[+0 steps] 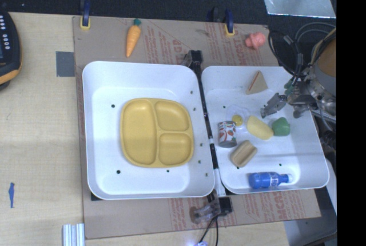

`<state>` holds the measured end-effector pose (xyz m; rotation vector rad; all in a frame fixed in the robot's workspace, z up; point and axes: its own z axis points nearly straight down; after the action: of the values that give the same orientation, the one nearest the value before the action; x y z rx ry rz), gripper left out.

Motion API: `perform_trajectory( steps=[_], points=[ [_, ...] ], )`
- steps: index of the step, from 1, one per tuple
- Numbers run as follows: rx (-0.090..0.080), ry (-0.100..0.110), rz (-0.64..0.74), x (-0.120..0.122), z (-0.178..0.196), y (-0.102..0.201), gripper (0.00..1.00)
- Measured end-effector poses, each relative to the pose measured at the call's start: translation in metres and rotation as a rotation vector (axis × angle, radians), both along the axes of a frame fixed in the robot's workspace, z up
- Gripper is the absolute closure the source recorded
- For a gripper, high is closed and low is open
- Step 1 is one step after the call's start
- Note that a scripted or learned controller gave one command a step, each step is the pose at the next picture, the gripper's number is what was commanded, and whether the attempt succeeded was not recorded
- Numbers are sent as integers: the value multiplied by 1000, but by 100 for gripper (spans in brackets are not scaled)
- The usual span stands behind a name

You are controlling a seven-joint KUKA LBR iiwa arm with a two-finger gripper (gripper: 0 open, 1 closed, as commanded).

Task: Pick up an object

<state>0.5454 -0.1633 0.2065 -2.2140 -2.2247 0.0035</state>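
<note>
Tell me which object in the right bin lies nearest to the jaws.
The green object, just below the gripper. The yellow lemon-like piece beside it sits slightly farther left; the blue bottle lies much lower.

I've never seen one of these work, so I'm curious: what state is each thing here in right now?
Gripper: fingers open, holding nothing, above the right bin.
Yellow divided plate: flat in the left bin, compartments bare.
Small can: upright.
Blue bottle: lying on its side.
Yellow lemon: lying beside the green piece.
Toy carrot: lying outside the bins.
</note>
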Motion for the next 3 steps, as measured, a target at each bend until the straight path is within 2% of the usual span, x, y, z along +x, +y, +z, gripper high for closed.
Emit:
perform_trajectory(
  steps=[1,2,3],
  points=[
    [-5,-3,-1,4,-118,-41,0],
    [-4,-3,1,3,-104,-39,100],
    [-5,-3,2,3,-104,-39,0]
  ],
)
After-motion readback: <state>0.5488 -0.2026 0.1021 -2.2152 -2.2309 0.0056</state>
